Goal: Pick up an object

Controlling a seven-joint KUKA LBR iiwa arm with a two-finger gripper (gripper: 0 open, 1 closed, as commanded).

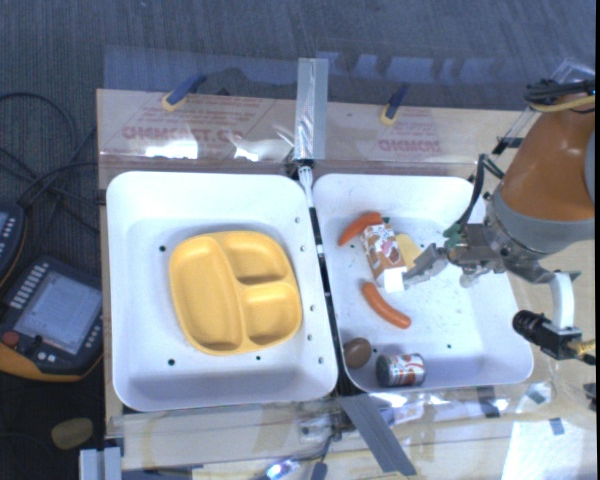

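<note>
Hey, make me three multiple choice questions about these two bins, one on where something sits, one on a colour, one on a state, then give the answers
1. Where does the yellow divided tray sit?
A. in the left bin
B. in the right bin
C. on the floor

2. What colour is the sausage in the middle of the right bin?
A. blue
B. orange-red
C. white

3. How does the small can rest?
A. standing upright
B. lying on its side
C. stacked on the tray

Answers: 1 A, the tray fills the middle of the left bin. 2 B, it shows orange-red against the white floor. 3 B, its label faces up and one end points sideways near the bin's front wall.
</note>
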